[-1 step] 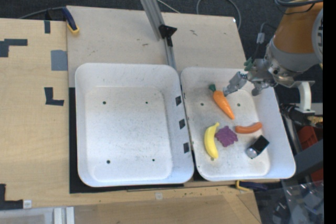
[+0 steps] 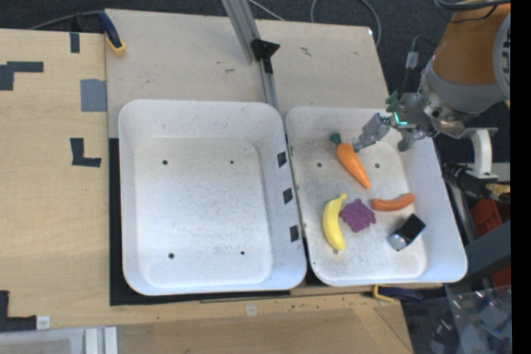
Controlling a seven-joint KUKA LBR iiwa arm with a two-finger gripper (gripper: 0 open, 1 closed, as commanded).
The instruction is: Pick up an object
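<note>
Pincer [image 2: 383,131] hangs beside the orange carrot [image 2: 353,162] with its green top; its grip cannot be told.

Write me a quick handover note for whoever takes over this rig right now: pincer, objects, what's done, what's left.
Pincer: over the right bin's upper part, just right of the carrot's top; nothing seen in it, open or shut unclear.
Objects, all in the right bin: carrot, banana, purple grape bunch, orange sausage, black block.
Done: nothing picked up yet.
Left: grasp and lift one object; the carrot is nearest.
</note>
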